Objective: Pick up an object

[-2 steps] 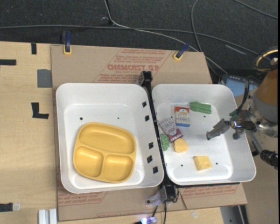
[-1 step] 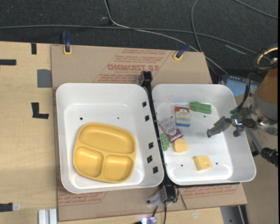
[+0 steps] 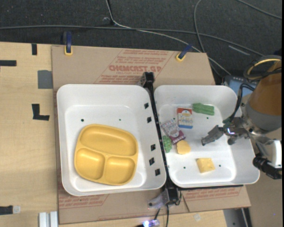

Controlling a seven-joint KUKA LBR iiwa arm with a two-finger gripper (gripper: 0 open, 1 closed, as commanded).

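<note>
Approach step: gripper [image 3: 213, 137] low over right bin [image 3: 227, 94], fingers apart (nothing between); next, descending onto yellow block [image 3: 206, 165] nearby.

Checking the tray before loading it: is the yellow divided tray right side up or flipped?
Right side up: the yellow tray in the left bin shows three hollow compartments facing up.

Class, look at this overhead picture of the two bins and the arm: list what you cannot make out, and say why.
- Gripper: small and dark; open or shut cannot be told.
- Small packets beside the green block: print too small and blurred to read.
- Arm: cut off at the camera view's right side.
- Bench lettering: partly covered by the bins.
</note>
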